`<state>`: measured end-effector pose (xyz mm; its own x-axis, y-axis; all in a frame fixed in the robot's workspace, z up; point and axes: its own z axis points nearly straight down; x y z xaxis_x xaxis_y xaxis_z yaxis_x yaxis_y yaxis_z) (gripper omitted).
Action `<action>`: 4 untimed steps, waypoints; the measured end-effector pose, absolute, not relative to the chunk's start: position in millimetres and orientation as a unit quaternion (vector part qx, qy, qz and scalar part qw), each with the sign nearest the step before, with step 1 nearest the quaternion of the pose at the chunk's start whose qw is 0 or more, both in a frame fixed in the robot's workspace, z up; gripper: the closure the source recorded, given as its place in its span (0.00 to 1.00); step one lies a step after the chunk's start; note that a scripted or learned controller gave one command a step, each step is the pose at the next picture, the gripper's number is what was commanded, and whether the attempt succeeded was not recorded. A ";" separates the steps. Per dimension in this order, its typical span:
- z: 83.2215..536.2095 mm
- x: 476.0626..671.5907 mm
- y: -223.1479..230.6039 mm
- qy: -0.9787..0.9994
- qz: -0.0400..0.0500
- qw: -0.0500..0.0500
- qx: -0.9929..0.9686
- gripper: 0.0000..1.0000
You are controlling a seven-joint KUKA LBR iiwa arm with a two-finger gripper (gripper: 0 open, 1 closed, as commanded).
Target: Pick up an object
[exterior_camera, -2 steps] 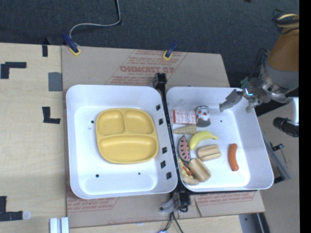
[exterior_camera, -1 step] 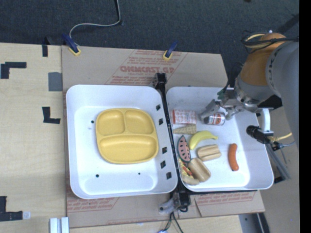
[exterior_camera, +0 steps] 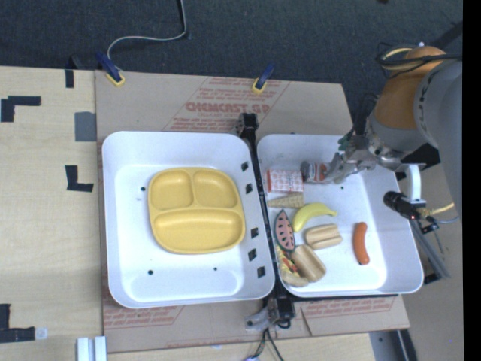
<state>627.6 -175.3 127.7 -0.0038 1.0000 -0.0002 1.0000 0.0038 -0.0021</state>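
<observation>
Cardboard covers the surface (exterior_camera: pixel 225 104) under two white bins. Reaching into the right bin (exterior_camera: pixel 391 277), the gripper (exterior_camera: pixel 340 165) has its jaws at a small can (exterior_camera: pixel 313 172) near the back wall; I cannot tell their state. Left bin (exterior_camera: pixel 128 277) holds a yellow divided plate (exterior_camera: pixel 197 209).

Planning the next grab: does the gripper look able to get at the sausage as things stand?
Probably yes. The sausage lies apart from the other food in the right bin, uncovered, and the gripper hangs over the same bin.
</observation>
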 end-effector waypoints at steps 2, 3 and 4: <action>89.0 641.3 -124.0 -0.706 0.002 -0.002 -0.708 0.00; 89.2 612.2 -99.6 -0.707 -0.003 -0.004 -0.707 0.00; 101.4 613.4 -101.5 -0.707 -0.003 -0.007 -0.708 1.00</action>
<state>613.4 -101.5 101.4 0.0013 1.0000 -0.0052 0.9999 -0.0012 0.0134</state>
